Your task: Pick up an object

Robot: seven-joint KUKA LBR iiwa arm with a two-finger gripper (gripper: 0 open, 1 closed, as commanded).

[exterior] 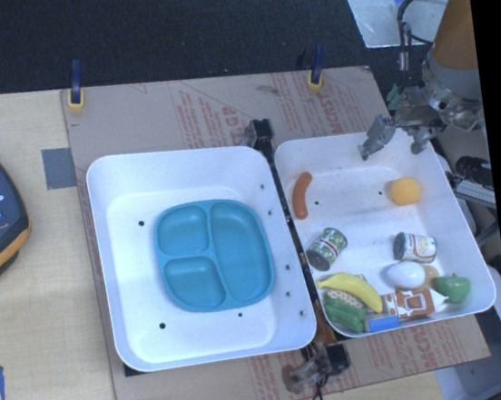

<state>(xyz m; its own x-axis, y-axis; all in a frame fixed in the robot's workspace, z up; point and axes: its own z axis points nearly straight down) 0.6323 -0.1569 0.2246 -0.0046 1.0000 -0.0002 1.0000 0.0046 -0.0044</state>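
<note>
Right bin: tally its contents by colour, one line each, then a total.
In the right white bin:
Orange: 2, the long sausage and the round orange fruit
Yellow: 1, the curved banana
Green: 2, the green pepper and the green vegetable
White: 1, the egg
Mixed labels: 3, two small cans and a flat carton
Total: 9

Blue divided plate (213,252), white bins (121,257), yellow banana (358,288), orange ball (404,191), green pepper (453,288).
</note>
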